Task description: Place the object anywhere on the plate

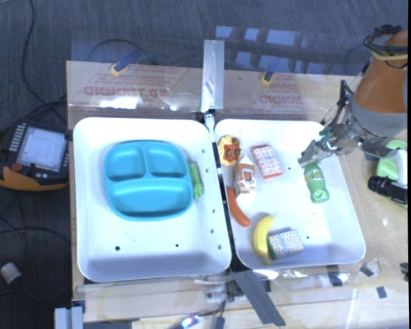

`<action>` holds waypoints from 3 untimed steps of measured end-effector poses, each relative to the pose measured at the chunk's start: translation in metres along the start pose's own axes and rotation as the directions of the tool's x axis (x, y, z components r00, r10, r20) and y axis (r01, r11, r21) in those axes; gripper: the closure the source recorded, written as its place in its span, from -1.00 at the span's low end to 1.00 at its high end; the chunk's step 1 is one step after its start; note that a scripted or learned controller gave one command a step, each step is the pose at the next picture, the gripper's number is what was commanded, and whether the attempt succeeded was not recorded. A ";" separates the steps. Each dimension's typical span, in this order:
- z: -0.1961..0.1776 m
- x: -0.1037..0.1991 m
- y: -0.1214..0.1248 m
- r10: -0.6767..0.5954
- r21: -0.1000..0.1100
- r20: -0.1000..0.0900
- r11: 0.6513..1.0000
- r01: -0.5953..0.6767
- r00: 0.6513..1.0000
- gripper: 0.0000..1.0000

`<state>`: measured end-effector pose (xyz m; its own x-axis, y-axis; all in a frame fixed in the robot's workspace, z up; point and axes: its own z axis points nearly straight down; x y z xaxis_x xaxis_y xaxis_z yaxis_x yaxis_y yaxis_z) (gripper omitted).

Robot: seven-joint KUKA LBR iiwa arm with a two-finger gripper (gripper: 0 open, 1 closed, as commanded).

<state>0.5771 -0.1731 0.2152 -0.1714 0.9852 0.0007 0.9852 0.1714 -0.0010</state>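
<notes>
A blue divided plate (pixel 148 178) lies in the left bin (pixel 96 245). The right bin (pixel 342 238) holds a green bottle (pixel 316 183), a yellow banana (pixel 261 236), a grey patterned block (pixel 285 242), a pink-red packet (pixel 266 161), a small orange-and-white box (pixel 245 177), an orange carrot-like stick (pixel 237 208) and a round orange-yellow item (pixel 228 149). A green pod (pixel 195 179) leans on the left bin's right wall beside the plate. My gripper (pixel 320 149) hangs over the right bin's upper right, just above the green bottle's top.
A handheld pendant (pixel 34 155) lies left of the bench. Tools and a green-white object (pixel 396 166) sit to the right of the right bin. A metal strip (pixel 212 81) stands between the bins at the back.
</notes>
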 end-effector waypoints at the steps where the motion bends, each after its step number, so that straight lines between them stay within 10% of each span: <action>1: 0.000 0.000 0.000 0.000 0.000 0.000 1.000 0.000 1.000 -1.00; 2: -0.009 0.001 0.001 -0.002 0.001 0.000 1.000 0.002 1.000 1.00; 3: 0.026 0.069 0.013 0.107 0.002 0.000 0.994 -0.107 0.994 1.00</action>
